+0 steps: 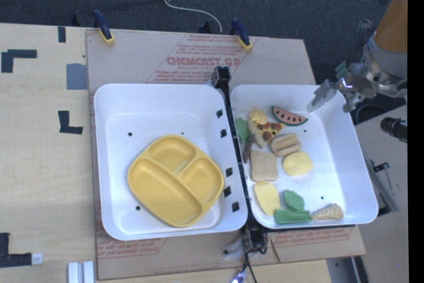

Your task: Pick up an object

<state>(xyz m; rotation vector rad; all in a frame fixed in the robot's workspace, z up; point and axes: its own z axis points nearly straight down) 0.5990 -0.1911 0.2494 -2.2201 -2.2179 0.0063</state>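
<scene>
toy foods point(281, 166) clustered loose in right bin point(354, 162)

Two bins side by side on worktop point(40, 162), divided plate point(175, 179) in left bin point(112, 109), toy food pieces point(281, 166) clustered in right bin point(351, 162), arm point(391, 30) beyond right bin's far corner.

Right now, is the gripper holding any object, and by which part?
Nothing is held. The gripper hangs over the right bin's upper right rim, with no object between its fingers.

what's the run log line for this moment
phase: approach | pincer: over right bin's far right rim, nothing visibly held | toy food: in right bin | yellow tray: in left bin
</scene>
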